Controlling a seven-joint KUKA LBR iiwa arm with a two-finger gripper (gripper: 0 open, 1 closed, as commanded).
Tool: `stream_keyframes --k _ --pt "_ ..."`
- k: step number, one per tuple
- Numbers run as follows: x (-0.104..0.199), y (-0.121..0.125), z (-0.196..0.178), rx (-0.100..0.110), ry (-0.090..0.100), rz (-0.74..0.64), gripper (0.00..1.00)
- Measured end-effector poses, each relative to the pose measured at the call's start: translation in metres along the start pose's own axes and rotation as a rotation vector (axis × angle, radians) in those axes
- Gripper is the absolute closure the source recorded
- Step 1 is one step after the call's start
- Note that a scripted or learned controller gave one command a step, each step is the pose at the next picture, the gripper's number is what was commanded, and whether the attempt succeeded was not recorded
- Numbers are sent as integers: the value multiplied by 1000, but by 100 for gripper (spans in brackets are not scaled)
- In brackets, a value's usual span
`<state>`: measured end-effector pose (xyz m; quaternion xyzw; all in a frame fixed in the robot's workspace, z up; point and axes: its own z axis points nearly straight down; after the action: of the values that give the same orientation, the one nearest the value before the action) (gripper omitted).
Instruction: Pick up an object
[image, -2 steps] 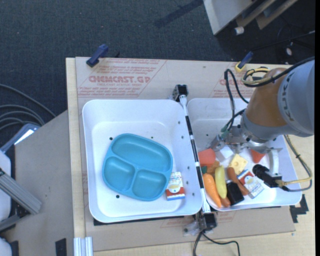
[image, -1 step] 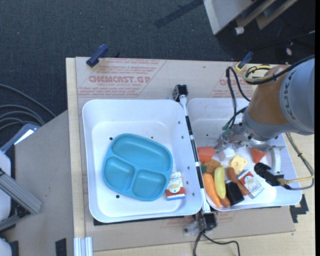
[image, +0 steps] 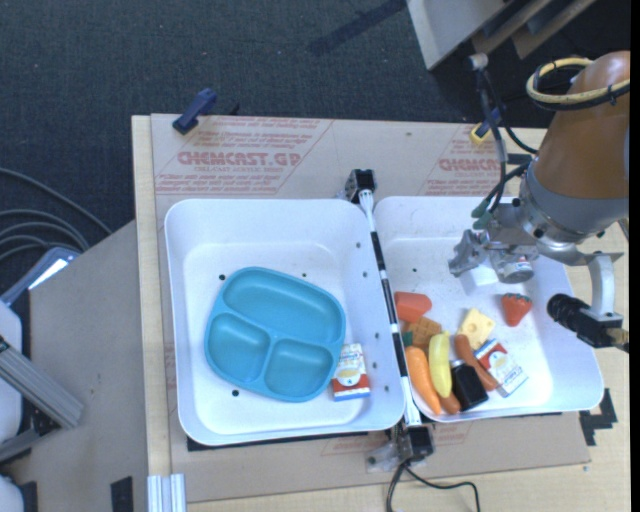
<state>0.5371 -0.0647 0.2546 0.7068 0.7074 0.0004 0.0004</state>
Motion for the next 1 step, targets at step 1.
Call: stream_keyframes --k 1 --pt "0 0 1 2 0 0 0"
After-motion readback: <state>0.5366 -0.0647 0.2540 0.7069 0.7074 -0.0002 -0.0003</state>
